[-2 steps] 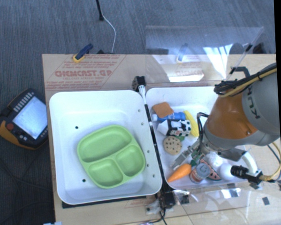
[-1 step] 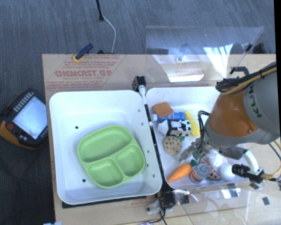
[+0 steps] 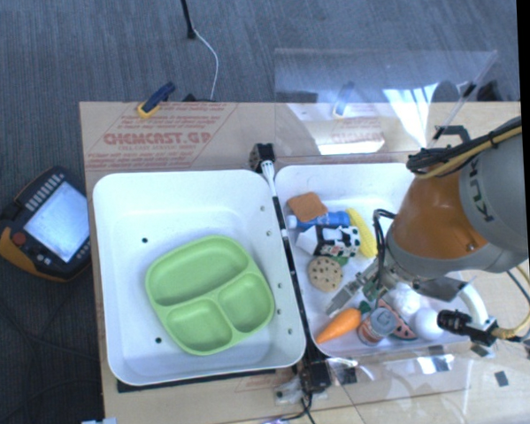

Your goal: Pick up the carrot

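My two-finger gripper (image 3: 362, 287), fingers narrowly parted and holding nothing, hovers just above the orange tapered carrot (image 3: 338, 324) near the right white bin's front rim (image 3: 405, 352).

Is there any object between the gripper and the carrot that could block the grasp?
Nothing visible does. The gripper sits just above the carrot in the right bin, with bare floor between them. The cookie lies to the upper left and a small can touches the carrot's right end, both beside the path.
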Available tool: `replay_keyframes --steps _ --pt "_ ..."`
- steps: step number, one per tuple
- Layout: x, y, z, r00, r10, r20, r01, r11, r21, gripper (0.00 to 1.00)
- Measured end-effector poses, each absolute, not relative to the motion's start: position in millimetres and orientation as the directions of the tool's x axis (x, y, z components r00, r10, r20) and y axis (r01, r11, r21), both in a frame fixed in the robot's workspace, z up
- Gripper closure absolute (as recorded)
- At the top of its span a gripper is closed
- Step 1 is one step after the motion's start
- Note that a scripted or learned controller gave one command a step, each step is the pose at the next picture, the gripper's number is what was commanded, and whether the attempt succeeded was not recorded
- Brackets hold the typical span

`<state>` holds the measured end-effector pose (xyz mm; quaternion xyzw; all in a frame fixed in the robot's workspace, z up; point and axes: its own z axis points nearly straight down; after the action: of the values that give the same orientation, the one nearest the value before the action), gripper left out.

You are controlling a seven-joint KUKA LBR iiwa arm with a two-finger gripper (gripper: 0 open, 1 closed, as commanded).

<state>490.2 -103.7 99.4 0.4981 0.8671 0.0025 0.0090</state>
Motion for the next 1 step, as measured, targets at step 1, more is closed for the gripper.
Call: replay_keyframes --steps 1 --pt "489.4 -106.3 90.7 -0.419 0.908 -0.002 0.908 0.419 0.014 0.0"
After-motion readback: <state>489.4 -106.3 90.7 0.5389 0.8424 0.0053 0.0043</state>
